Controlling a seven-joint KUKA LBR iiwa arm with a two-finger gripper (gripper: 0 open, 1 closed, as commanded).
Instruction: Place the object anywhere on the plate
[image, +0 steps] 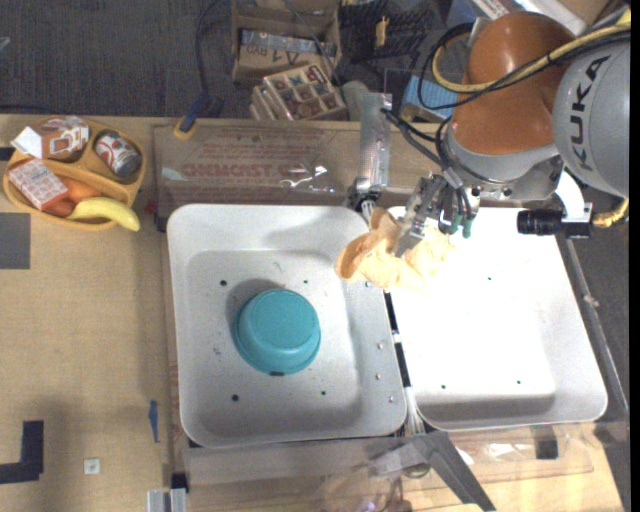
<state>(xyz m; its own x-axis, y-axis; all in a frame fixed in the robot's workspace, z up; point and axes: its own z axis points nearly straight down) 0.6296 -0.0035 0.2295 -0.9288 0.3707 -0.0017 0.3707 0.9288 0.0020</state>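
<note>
A teal plate (278, 330) sits upside-down-looking in the middle of the left bin (200, 250). My gripper (412, 236) hangs over the divide between the two bins, near their far edge. A soft yellow-orange object (385, 260), like a crumpled cloth or pastry, sits between its fingers and hangs just under them. The object is up and to the right of the plate, well apart from it.
The right bin (500, 340) lies under the arm. A yellow tray (70, 180) with a banana and snack packs sits at the far left of the bench. A cardboard panel (260, 165) lies behind the left bin.
</note>
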